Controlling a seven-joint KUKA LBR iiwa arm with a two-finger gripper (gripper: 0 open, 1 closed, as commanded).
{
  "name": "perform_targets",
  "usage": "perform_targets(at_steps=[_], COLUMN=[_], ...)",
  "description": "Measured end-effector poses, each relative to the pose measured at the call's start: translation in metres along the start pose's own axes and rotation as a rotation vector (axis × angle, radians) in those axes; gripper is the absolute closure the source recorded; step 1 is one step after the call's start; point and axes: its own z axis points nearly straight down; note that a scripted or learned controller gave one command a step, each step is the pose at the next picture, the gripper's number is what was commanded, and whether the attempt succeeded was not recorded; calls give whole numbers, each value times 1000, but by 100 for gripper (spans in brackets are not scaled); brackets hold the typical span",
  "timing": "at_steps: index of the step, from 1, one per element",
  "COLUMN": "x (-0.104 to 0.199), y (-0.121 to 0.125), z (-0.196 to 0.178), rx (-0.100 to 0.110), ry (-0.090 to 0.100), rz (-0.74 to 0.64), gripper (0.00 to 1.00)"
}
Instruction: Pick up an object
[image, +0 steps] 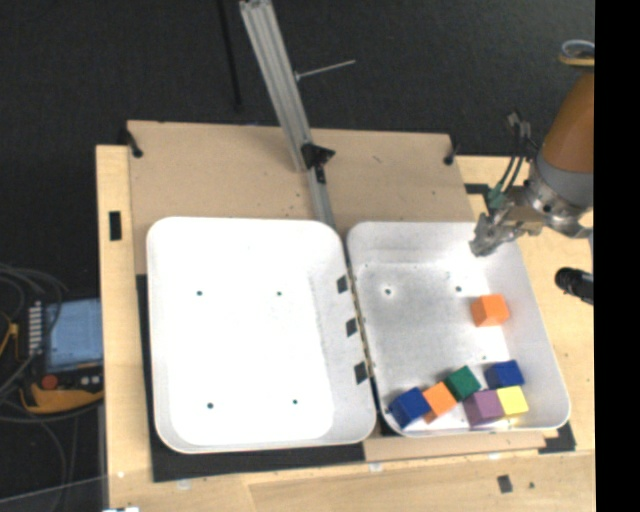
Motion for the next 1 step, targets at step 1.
perform_targets(at_steps=[1], x=[-1], y=[1], z=[-19], rx=[5], ry=[2], rz=[-3], gripper=[100])
